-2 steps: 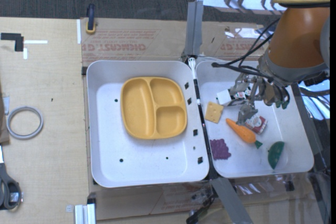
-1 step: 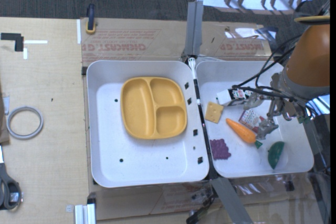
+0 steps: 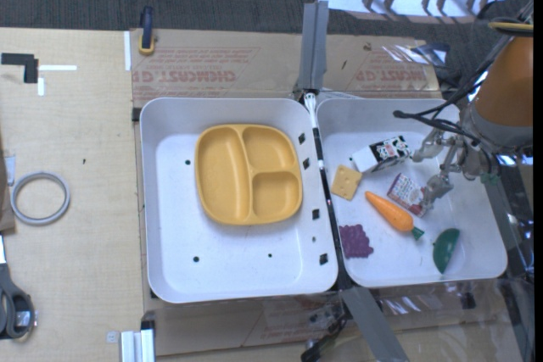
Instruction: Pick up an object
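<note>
in the right bin: orange carrot lying slantwise, cracker, purple grapes, green pepper, black-and-white carton, small red-and-white packet beside the carrot

2 bins, 1 tray, 1 carrot, 1 cracker, 1 grape bunch
</note>
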`<state>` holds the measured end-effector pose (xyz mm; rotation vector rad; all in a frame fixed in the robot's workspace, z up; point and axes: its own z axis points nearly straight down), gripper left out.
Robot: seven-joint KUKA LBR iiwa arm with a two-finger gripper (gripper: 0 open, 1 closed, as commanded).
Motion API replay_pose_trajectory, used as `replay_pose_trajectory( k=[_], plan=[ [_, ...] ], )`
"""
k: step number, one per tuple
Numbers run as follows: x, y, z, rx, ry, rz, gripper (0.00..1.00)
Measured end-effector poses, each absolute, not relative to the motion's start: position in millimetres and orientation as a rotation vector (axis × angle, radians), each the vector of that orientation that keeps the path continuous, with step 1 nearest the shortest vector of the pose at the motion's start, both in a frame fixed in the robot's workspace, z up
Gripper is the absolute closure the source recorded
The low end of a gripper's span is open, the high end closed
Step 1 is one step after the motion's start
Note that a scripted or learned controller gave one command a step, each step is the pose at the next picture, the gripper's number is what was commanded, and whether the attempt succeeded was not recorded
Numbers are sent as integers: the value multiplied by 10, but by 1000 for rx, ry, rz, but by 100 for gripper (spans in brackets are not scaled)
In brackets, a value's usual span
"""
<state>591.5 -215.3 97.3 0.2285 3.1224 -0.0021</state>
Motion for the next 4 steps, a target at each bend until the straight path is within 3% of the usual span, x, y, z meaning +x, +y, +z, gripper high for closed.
replay_pose_trajectory(
  k=[1,2,3,4],
  plan=[
    [5751,-1613,1572,774,3041,-1,0],
    [5250,-1511,1000,1180,2898,3,0],
    [5131,-1971,989,1134,2910,1,0],
    [4988,-1740,990,1833,2525,9,0]
  ],
)
